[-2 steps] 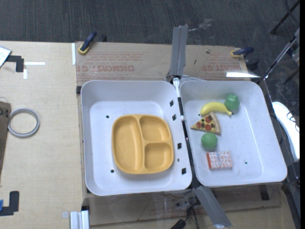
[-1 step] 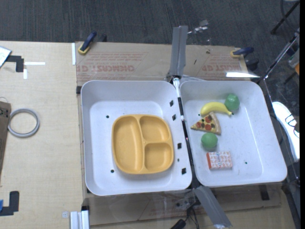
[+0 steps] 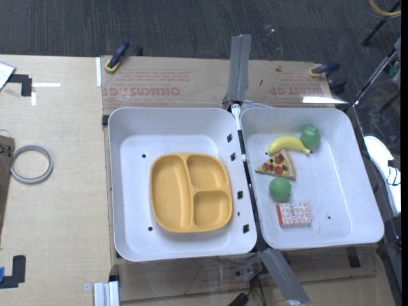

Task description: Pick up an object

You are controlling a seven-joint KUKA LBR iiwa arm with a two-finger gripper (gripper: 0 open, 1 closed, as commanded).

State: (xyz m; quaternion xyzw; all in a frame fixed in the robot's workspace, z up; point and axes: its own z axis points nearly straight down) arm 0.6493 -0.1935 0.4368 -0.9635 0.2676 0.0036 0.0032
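Two shallow white bins sit side by side at the centre of the frame, meeting along a common edge.

1. Left bin (image 3: 121,171): holds one yellow divided plate (image 3: 190,192) with three compartments. It lies flat near the middle of the bin floor.

2. Right bin (image 3: 357,190): holds five candidate objects for pick-up, all grouped in the left half of the bin.
- Banana (image 3: 288,145): yellow, lying on its side in the upper part of the group.
- Upper green ball (image 3: 310,134): at the right tip of the banana, touching or just beside it.
- Pizza slice (image 3: 278,166): a toy wedge directly below the banana, its point toward the left.
- Lower green ball (image 3: 280,188): just below the pizza slice.
- Red-and-white box (image 3: 294,214): lowest of the group, lying flat, just below and to the right of the lower green ball.

3. Surroundings: a cardboard sheet (image 3: 166,85) lies under the bins, with a blue clamp (image 3: 116,56) at its upper left corner. A grey tape roll (image 3: 14,169) rests on the bench at the left edge of the frame, well apart from the bins.

4. Pincer state: cannot be told, whether apart, together or clamped. Every object listed rests on a bin floor.
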